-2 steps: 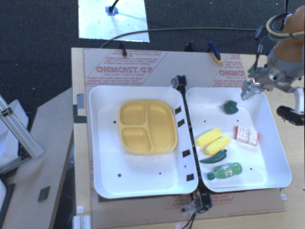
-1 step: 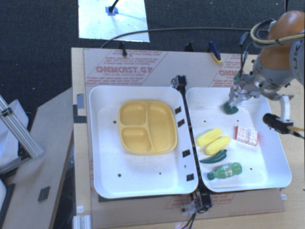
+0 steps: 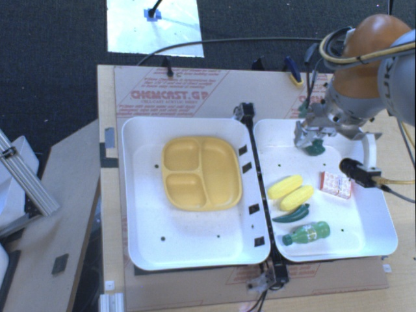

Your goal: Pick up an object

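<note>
Two white bins sit side by side on the worktop; the left bin holds a yellow divided plate, and the right bin holds the loose things. The claw hangs low over the far end of the right bin, and a small dark green object lies right at its tip, touching it or just under it. Whether the claw is open or closed, and whether that green object is actually gripped, cannot be told from this slant, since the wrist hides the gap. The rest lie toward the near end of the bin, away from the claw: two yellow corn cobs side by side, both slanted with their long axes running from near-left to far-right; a dark green pepper just beside them; a green bottle on its side nearest the front rim; and a small red and white packet to the right of the corn. My judgement is that the dark green object is the target, since it sits directly below the claw while everything else is well apart from it.
</note>
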`<state>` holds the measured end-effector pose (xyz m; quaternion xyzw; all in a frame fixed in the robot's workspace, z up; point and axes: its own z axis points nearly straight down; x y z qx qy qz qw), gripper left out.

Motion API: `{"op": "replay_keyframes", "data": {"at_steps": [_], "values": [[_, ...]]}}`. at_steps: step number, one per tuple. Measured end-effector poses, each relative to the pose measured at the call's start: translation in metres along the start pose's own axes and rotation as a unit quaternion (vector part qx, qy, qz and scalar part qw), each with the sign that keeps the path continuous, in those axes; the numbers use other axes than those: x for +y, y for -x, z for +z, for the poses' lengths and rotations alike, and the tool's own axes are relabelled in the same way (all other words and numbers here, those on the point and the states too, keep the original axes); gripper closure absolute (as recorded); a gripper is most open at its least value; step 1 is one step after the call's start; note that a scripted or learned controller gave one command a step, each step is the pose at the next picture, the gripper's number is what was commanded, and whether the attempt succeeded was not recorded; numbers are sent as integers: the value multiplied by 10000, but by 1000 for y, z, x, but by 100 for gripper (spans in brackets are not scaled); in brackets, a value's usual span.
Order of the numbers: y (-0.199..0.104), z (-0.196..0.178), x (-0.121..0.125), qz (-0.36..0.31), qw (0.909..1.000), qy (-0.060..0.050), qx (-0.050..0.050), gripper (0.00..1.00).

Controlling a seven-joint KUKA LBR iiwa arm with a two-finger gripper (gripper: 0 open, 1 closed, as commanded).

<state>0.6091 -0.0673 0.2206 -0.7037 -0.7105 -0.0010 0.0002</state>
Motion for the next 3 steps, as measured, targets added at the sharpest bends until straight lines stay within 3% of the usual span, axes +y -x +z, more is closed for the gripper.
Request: {"op": "replay_keyframes", "data": {"at_steps": [3], "values": [[-149, 14, -51, -3, 10000, -16, 2, 100]]}}
